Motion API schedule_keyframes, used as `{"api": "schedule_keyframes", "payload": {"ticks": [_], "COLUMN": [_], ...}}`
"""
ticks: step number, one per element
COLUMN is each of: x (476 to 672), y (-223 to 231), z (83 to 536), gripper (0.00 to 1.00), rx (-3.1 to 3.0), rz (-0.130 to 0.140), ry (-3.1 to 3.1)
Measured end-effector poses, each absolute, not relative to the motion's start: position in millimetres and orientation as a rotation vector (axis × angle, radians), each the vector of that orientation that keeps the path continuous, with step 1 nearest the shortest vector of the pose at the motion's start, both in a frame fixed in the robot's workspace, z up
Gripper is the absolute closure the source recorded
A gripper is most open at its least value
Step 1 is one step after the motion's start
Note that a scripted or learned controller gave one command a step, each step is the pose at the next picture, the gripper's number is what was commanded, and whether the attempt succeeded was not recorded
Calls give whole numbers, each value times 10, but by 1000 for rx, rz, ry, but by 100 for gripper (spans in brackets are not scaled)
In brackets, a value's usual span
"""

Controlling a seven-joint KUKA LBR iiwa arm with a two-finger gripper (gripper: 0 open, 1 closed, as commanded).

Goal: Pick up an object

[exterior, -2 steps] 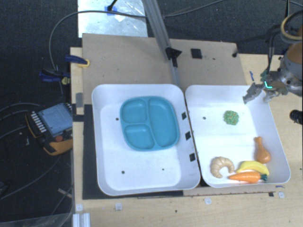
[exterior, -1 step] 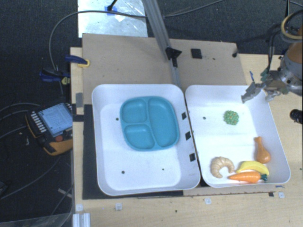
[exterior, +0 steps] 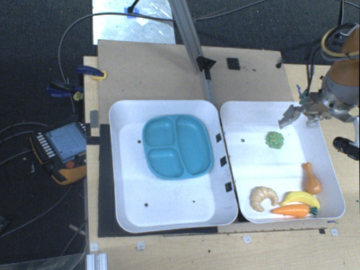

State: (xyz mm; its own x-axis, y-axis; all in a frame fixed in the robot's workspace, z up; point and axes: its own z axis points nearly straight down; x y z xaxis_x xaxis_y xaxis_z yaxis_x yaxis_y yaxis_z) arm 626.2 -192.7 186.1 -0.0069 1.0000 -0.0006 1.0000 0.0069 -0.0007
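One gripper [exterior: 288, 118], grip state unreadable; your broccoli [exterior: 275, 139] lies just below-left of it, apart.

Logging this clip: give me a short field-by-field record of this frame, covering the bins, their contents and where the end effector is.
left bin: holds a blue divided plate
right bin: holds five toy foods
broccoli: alone, upper middle of right bin
drumstick: near the bin's right wall
croissant: near the front wall, left of the banana
banana: front right corner
carrot: against the front wall, just in front of the banana
end effector: over the right bin's upper right, up and right of the broccoli, holding nothing visible
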Motion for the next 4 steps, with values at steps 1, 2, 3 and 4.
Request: {"api": "schedule_keyframes", "payload": {"ticks": [1,2,3,4], "x": [6184,6183,6206,6313], "y": [-1961,-1957,-1963,-2011], "z": [1401,881,1029,1610], "gripper": [0,0,100,100], "rx": [-2219,-2219,-2223,-2221], "rz": [2,2,-4,-6], "ry": [-2223,-2222,-2228,-2232]}}
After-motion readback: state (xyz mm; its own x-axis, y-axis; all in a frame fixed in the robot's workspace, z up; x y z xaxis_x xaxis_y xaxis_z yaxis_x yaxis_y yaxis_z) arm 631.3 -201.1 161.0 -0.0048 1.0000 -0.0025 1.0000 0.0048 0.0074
